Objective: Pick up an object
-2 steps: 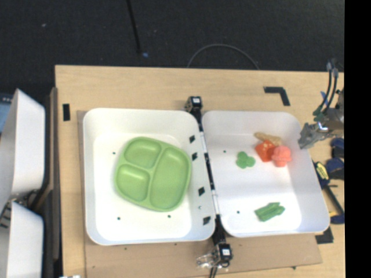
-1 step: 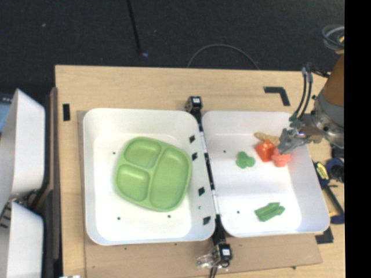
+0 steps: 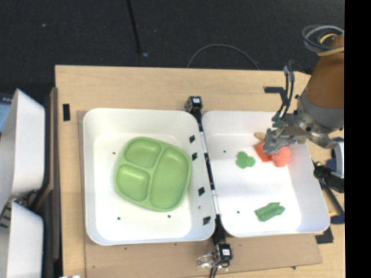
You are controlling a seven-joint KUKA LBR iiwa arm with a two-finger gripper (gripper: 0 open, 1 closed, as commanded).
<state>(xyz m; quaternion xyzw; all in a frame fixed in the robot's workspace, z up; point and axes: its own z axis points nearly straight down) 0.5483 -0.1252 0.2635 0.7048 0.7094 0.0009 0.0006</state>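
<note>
My gripper (image 3: 272, 145) hangs low over the back right part of the right bin (image 3: 232, 222), directly on top of a red-orange object (image 3: 278, 156) that pokes out below and to the right of it. A small round green piece (image 3: 244, 160) lies just left of the gripper. A longer green piece (image 3: 269, 211) rests near the bin's front. The gripper's body hides the tips, so whether anything sits between them is unclear.
The left bin (image 3: 98, 225) holds a green divided plate (image 3: 153, 173). A black-clipped divider (image 3: 204, 167) runs between the two bins. The arm's grey and orange wrist (image 3: 324, 91) looms over the right bin's far right edge.
</note>
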